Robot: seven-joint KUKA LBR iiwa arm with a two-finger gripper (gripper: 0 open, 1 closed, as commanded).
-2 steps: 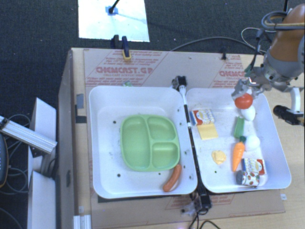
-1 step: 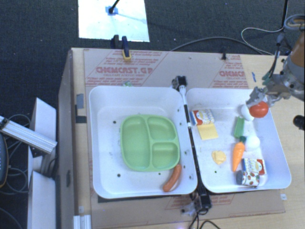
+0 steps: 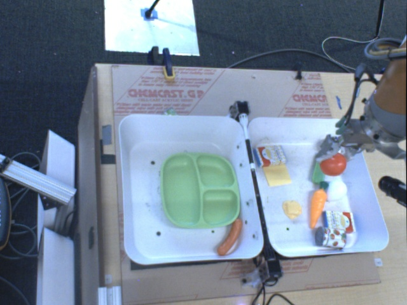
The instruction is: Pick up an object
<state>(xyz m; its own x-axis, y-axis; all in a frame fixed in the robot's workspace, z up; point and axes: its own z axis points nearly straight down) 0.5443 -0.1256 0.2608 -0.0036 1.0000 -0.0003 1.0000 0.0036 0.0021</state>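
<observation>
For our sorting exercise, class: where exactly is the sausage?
The sausage lies in the left bin, near its front right corner, just below the green divided plate, close to the divider between the bins.

left bin [image 3: 137, 189]: divided plate [image 3: 200, 189] centre, sausage [image 3: 230, 237] at its near-right corner | right bin [image 3: 369, 234]: carton [image 3: 270, 154] far-left, slice [image 3: 277, 175] before it, tomato [image 3: 332, 164] right, carrot [image 3: 317, 207] and can [image 3: 331, 237] nearer

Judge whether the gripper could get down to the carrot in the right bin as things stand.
Probably yes. The gripper hovers just above the tomato, and the carrot lies close below it, its top uncovered, though a white bottle crowds one side.
</observation>
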